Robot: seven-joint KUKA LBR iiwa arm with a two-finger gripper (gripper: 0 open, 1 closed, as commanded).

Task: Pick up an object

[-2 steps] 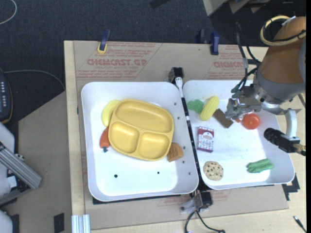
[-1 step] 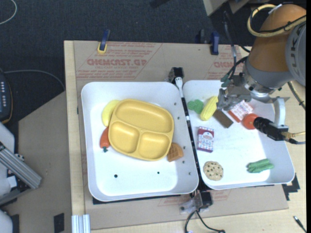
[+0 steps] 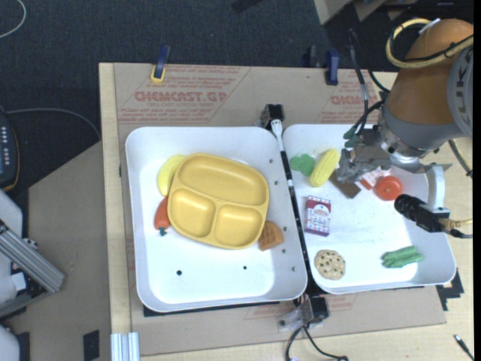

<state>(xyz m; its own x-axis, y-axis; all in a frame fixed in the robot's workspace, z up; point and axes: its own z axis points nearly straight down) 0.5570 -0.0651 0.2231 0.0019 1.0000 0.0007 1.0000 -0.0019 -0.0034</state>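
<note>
The gripper (image 3: 353, 173) was down in the right bin (image 3: 440, 273), low over its upper middle, and whether it was spread or closed could not be told from above; nothing could be seen caught in it. A small brown piece (image 3: 350, 189) lay right at its tip, touching or nearly so. Just to the gripper's left sat the yellow corn cob (image 3: 325, 166), tilted, and beyond that, touching the cob, the green leafy piece (image 3: 303, 162). On the gripper's other side, close by, was the red-orange tomato (image 3: 388, 189), with a scrap of red-and-white wrapper (image 3: 370, 179) between it and the gripper. Nearer the camera and a little left lay the red-and-white carton (image 3: 318, 216), flat on the bin floor. Further toward the front edge rested the chocolate-chip cookie (image 3: 329, 264), and off to the front right, well apart from the gripper, the green bean pod (image 3: 401, 257).

Across the divider, well to the gripper's left, the left bin (image 3: 203, 288) carried the yellow divided plate (image 3: 218, 200). A banana (image 3: 168, 172) poked out from under the plate's far-left side, a red-orange pepper (image 3: 161, 216) lay against its left rim, and a brown pastry piece (image 3: 270, 236) touched its front-right corner.
</note>
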